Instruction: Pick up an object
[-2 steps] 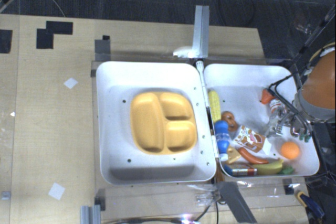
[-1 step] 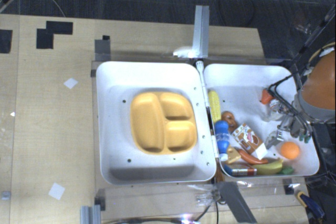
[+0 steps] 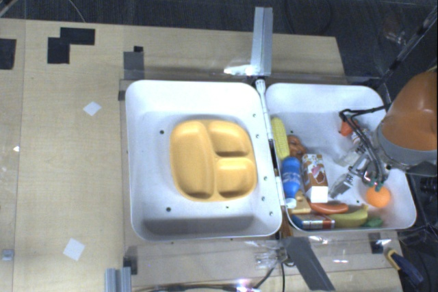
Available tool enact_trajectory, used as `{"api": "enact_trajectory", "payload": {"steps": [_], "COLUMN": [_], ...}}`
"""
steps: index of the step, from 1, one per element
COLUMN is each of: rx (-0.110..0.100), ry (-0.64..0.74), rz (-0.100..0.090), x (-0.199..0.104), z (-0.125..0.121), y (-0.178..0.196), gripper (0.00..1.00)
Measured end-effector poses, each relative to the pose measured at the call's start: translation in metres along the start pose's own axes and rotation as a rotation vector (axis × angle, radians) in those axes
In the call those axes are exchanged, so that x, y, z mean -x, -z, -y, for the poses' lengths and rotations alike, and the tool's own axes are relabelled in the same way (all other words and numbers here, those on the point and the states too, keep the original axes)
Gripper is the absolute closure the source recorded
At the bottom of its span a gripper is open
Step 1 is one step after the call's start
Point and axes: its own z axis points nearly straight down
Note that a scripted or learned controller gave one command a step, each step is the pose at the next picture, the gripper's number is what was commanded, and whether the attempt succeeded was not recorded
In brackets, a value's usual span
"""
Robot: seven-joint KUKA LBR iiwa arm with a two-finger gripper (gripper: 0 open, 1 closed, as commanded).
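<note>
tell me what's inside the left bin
The left bin holds one yellow divided tray with three compartments, lying flat near its middle. Nothing lies in the compartments. Whatever is beneath the tray is covered by it.

Two white bins [image 3: 144,147]; one yellow divided tray [image 3: 212,159]; one corn cob [image 3: 278,137]; one blue bottle [image 3: 291,176]; one orange ball [image 3: 378,197]; one banana [image 3: 352,217].
</note>
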Motion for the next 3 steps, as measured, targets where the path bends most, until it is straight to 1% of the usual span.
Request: {"api": "enact_trajectory", "payload": {"steps": [1, 2, 3], "rx": [0.005, 0.001, 0.003], "ry": [-0.259, -0.332, -0.608], "rz": [0.011, 0.002, 0.004], "x": [-0.016, -0.031, 0.001], "z": [0.013, -0.006, 0.042], "y": [-0.006, 0.043, -0.007], "gripper": [0.00, 0.00, 0.00]}}
